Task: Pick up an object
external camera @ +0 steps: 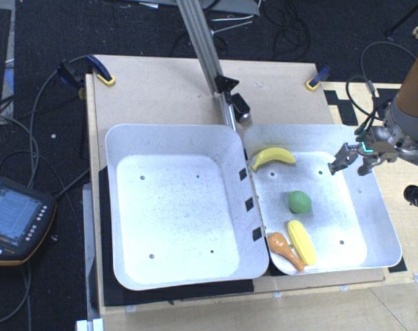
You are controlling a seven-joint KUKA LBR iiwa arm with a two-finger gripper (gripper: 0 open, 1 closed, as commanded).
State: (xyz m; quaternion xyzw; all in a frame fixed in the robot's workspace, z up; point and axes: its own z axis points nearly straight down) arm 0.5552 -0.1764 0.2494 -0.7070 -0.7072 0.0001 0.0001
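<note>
Wooden bench (161,95) bearing two clamps (102,71) at its far corners; slanted aluminium pole (202,40) rising over the bins' junction; pendant (12,216) on dark floor at left; cables (30,136) beside it.

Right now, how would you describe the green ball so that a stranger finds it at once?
Look in the right white bin, near its middle. The green ball lies below the banana and above the corn cob. It alone is round and green.
</note>
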